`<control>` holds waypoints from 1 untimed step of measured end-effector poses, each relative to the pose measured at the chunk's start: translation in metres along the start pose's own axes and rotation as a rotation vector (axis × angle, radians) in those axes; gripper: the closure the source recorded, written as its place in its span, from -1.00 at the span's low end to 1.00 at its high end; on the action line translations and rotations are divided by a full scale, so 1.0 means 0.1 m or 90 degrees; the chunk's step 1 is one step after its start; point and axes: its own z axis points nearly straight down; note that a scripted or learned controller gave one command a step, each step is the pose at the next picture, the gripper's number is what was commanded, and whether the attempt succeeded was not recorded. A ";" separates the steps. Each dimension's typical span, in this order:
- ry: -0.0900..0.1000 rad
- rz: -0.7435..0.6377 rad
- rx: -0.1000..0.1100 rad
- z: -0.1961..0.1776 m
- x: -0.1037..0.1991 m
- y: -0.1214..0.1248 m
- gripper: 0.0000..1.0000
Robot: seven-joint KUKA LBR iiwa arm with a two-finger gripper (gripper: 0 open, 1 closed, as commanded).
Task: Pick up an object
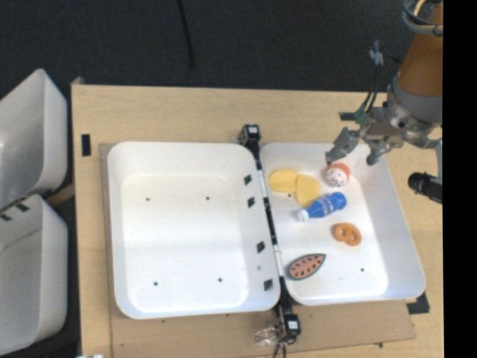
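Gripper [358, 150] hangs over the far side of the right bin [399, 256], fingers spread apart, nothing between them. Small white-and-red ball [337, 174] lies just below the left fingertip. Nearer: two yellow pieces [293, 184] touching, blue bottle [322, 206] lying tilted, orange pretzel [346, 234], watermelon slice [306, 266] nearest. Left bin [127, 289] beside it.
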 end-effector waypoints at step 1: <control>0.001 -0.002 0.008 1.41 0.28 0.22 -1.00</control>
